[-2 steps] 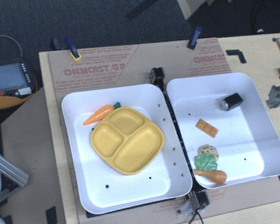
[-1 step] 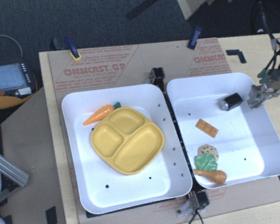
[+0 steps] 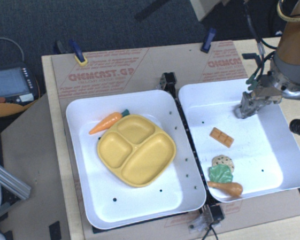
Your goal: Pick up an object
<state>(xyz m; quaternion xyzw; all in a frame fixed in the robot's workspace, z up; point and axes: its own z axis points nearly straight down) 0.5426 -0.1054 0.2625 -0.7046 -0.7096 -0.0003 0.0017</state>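
Jaws: I cannot tell their state — the gripper (image 3: 244, 110) sits low over the right bin (image 3: 282, 145), upper part, nothing visibly in it. Nearest object is the brown wafer (image 3: 221, 137), just below-left. Cookie (image 3: 222, 162), then a carrot with greens (image 3: 225, 184), near the front edge. Left bin (image 3: 85, 167) — yellow divided plate (image 3: 137, 150), orange carrot (image 3: 106, 122) touching its rim.

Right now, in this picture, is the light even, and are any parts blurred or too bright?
In the camera view the light is mostly even and soft; the two white bins look bright but keep their detail. The yellow plate and carrot are sharp with faint shadows. The gripper looks slightly soft. A lamp glares at the top edge.
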